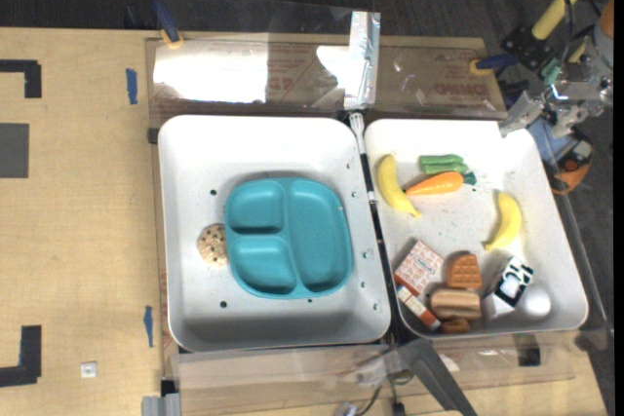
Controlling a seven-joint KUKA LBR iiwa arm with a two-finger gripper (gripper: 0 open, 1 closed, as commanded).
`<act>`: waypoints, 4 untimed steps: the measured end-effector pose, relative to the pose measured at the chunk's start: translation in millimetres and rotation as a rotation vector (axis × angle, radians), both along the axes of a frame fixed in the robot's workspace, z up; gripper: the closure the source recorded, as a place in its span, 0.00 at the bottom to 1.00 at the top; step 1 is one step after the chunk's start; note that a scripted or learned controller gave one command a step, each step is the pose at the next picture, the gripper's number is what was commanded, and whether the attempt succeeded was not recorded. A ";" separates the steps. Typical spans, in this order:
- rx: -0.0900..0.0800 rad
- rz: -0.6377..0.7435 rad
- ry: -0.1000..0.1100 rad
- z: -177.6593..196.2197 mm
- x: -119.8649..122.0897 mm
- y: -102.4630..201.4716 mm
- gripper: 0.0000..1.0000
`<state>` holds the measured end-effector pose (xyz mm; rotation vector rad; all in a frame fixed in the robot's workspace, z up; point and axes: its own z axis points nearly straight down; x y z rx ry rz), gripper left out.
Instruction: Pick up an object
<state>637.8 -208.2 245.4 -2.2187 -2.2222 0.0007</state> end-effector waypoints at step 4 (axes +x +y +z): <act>0.000 0.189 -0.001 -10.2 -40.3 90.2 1.00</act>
